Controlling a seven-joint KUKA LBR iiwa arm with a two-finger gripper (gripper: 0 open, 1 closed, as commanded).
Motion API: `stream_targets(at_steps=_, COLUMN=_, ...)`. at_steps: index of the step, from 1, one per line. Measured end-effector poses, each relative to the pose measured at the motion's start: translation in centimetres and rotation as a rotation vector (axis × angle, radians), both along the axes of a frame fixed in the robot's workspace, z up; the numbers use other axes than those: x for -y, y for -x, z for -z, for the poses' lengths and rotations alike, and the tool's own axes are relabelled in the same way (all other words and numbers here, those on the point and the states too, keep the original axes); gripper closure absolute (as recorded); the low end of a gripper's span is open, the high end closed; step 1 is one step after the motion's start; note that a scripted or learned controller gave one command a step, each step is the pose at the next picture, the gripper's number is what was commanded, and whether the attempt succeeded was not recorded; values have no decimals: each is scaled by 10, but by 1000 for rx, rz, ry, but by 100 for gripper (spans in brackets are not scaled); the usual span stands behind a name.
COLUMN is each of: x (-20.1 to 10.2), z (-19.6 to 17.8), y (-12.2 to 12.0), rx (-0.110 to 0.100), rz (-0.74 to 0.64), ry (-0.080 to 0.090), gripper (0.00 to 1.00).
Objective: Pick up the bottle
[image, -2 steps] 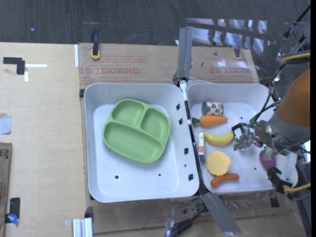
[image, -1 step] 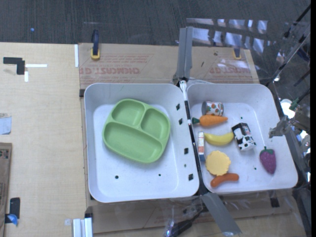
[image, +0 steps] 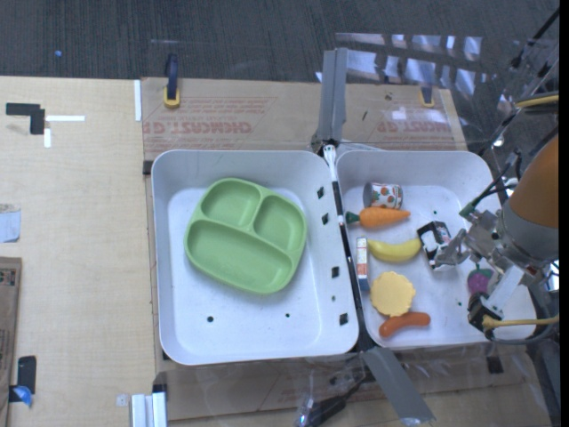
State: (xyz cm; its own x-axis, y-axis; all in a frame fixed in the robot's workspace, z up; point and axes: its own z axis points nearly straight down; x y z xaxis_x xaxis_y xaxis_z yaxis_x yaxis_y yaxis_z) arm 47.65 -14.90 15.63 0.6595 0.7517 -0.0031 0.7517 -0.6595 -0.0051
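Atop wooden bench [image: 80, 238], two white bins [image: 169, 265]

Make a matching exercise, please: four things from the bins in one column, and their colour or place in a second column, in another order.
Things:
1. divided plate
2. carrot
3. banana
4. sausage

Descriptions:
A. yellow, lying just below the carrot
B. green, alone in the left bin
C. reddish, nearest the front edge of the right bin
D. orange, just below the small can

Pairs: 1-B, 2-D, 3-A, 4-C
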Motion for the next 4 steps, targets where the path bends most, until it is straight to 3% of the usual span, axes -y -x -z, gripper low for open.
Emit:
stream_targets(at_steps=1, x=64, z=-15, y=0, rx=1, rz=134, ry=2, gripper=0)
stream_targets(at_steps=2, x=64, z=-22, y=0, rx=-3, rz=131, ry=2, gripper=100)
stream_targets(at_steps=3, x=68, z=-43, y=-67, rx=1, rz=256, ry=3, gripper=100)
stream_targets(at_steps=4, x=72, z=-37, y=-72, rx=1, rz=296, ry=3, gripper=100)
